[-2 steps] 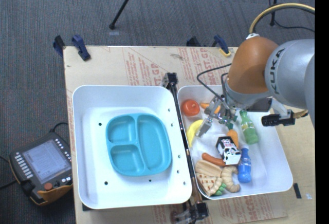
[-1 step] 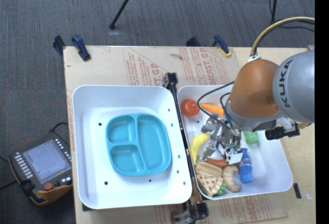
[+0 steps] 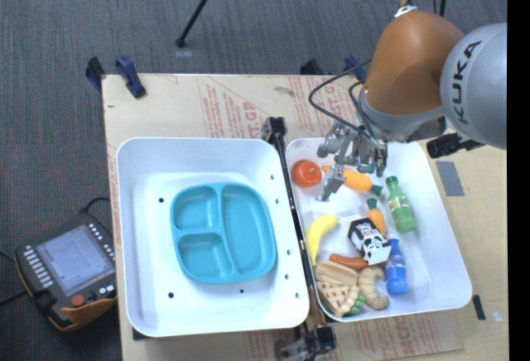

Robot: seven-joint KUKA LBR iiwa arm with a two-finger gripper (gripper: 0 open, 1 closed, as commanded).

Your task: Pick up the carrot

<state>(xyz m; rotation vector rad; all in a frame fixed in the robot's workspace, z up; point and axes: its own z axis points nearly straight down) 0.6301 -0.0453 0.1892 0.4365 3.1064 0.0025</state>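
I can read "KUKA" in dark capitals on the grey arm (image 3: 484, 82), running up its casing at the right; the red print across the brown tabletop (image 3: 236, 107) is too faint for me to read; the handheld pendant's screen (image 3: 70, 260) at lower left shows nothing legible.

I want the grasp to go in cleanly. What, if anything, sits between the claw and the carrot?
Nothing visible stands between them. The claw hangs in the right bin right at the carrot, whose orange body lies beside its fingers. The tomato sits to the view's left, and the green bottle to the right, both apart from the carrot.
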